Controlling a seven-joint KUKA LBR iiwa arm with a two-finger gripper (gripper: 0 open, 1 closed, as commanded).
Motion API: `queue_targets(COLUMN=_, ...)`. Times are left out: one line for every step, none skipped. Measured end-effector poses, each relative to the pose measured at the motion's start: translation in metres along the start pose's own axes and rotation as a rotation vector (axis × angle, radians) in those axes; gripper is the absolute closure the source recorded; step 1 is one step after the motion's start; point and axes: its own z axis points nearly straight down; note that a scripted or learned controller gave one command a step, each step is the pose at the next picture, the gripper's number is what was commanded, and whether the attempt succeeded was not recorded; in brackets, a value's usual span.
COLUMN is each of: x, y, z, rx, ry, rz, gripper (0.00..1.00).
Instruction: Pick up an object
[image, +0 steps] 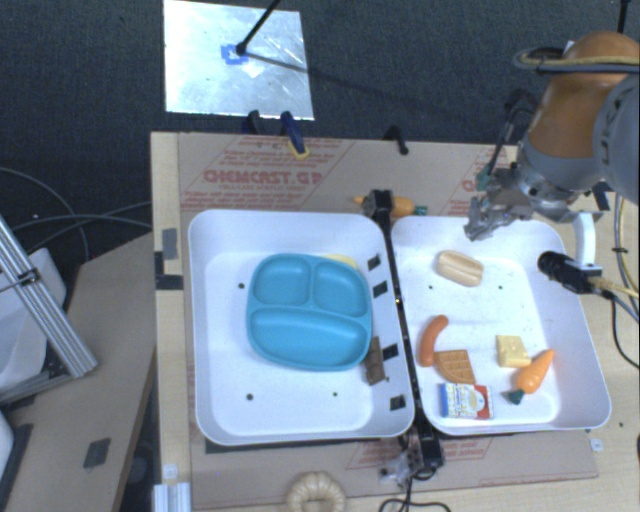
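- We see two white bins side by side on the bench; the left bin (215, 330) holds a blue divided tray (308, 310), with a small brown piece (375, 365) just beside the tray's right edge
- In the right bin (580, 330) we find a tan bread roll (459, 267) near the back; an orange sausage (432, 339) lies nearer the middle, with a brown cracker (455, 365) touching its lower end
- A yellow cheese block (513, 350), a toy carrot (534, 372) and a small printed carton (465, 401) sit toward the front of that bin
- The gripper (487, 222) hangs over the back edge of the right bin, above and to the right of the roll and apart from it; we cannot tell how the tool itself is set, and nothing shows in its grasp
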Motion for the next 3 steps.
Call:
queue_targets(x=0.050, y=0.013, z=0.007, rx=0.001, ry=0.000, rz=0.000, gripper=1.00)
queue_targets(x=0.106, y=0.020, z=0.013, rx=0.001, ry=0.000, rz=0.001, gripper=1.00)
queue_targets(x=0.167, y=0.028, z=0.004, rx=0.001, ry=0.002, rz=0.000, gripper=1.00)
